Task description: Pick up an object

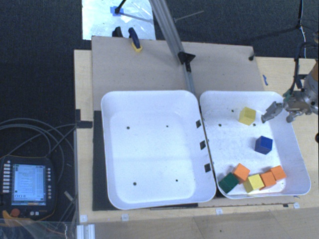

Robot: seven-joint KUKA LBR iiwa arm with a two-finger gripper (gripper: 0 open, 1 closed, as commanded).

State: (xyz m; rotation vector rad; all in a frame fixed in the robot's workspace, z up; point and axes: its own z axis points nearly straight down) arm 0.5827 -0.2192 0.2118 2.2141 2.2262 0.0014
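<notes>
Camera view: your two white bins [114,108] fill mid-frame, and all the blocks sit in the right one, mostly slid into its lower corner. Gripper [282,111] hovers at right edge, fingers spread, pinching nothing; nearest target is the yellow block [247,116] just left.

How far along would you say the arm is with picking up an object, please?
Early stage. Done: the gripper has reached the right bin, at its upper right rim. In hand: nothing sits between its open fingers. Left: every block lies on the bin floor, namely the yellow cube nearest the gripper, the blue cube, and the cluster along the lower edge. It must descend on one, close and lift.
</notes>
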